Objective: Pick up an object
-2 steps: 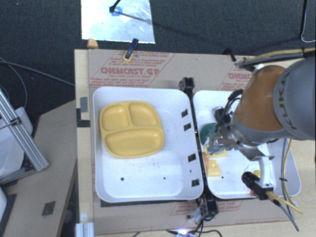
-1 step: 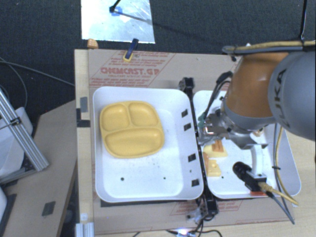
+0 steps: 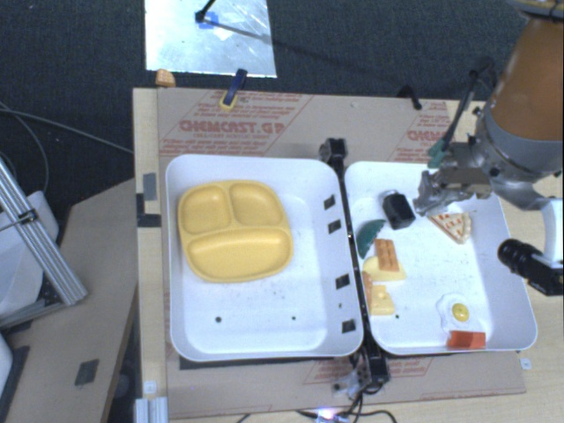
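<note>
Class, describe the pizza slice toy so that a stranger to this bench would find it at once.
Start at the right-hand white bin, the one holding the small toy foods. Look to its upper part, just below the gripper. The pizza slice lies there: a tan triangle with red spots, the only triangular piece, apart from the black block to its left.

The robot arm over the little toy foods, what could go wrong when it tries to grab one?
1. The gripper hangs between the black block and the pizza slice, so it might come down on bare bin floor and grab nothing.
2. The foods in the right bin lie close together; reaching for the cracker could push the cheese or green piece aside.
</note>
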Robot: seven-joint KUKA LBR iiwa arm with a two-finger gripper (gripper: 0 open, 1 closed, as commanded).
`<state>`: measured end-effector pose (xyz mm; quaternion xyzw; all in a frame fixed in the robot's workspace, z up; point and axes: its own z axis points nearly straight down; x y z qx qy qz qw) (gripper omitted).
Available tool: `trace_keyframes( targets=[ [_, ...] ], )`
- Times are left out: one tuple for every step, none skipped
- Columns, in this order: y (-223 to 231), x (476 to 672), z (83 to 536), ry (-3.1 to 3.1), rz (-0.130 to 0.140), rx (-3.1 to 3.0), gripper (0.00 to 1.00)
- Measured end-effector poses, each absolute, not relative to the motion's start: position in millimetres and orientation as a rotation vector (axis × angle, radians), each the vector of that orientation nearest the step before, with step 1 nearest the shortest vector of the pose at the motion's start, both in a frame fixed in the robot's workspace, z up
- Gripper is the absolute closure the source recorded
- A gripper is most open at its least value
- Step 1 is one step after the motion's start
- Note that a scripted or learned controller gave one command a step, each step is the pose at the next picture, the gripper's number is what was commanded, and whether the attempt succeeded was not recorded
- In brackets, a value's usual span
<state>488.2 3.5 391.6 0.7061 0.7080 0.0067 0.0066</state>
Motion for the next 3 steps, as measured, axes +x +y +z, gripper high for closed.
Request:
trace_keyframes(
  targets=[
    [89, 486.1, 336, 2.237, 0.000, 2.210, 1.00],
    [20, 487.5, 485, 2.207, 0.024, 2.216, 1.00],
    [123, 505.2, 346, 2.241, -0.011, 2.212, 1.00]
  ],
)
